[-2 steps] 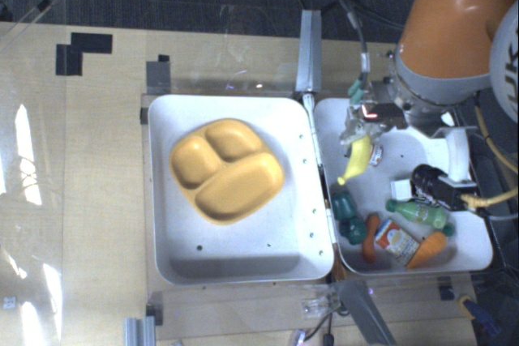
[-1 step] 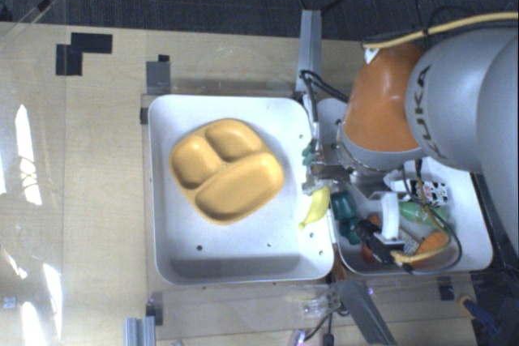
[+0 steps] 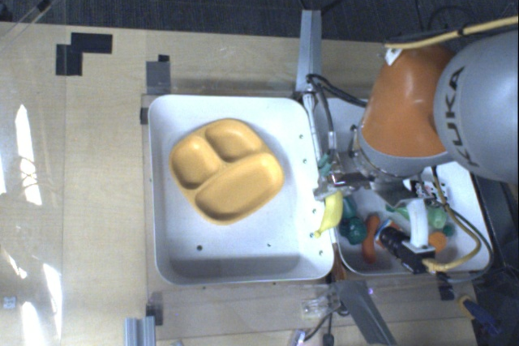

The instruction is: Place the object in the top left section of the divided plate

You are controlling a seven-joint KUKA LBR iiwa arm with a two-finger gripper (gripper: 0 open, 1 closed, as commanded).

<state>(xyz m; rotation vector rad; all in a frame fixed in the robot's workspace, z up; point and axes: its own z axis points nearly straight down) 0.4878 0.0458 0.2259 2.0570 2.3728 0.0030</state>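
The yellow divided plate [image 3: 227, 170] lies tilted in the left white bin [image 3: 170, 247]. It has two small sections on its upper side and one large section at its lower right, all bare. My gripper [image 3: 334, 181] hangs over the wall between the two bins, at the right bin's left edge. A yellow banana-shaped object [image 3: 331, 211] sits directly below the gripper, against that wall. Whether the gripper has hold of it is hidden by the wrist. The arm's orange band [image 3: 405, 113] and grey body cover most of the right bin.
In the right bin [image 3: 478, 251] lie several small items: a teal piece [image 3: 353, 228], a red-orange piece [image 3: 371, 237], a green piece [image 3: 401, 211] and an orange ball [image 3: 439, 240]. Cables and a black fitting [image 3: 403, 248] trail from the wrist over them.
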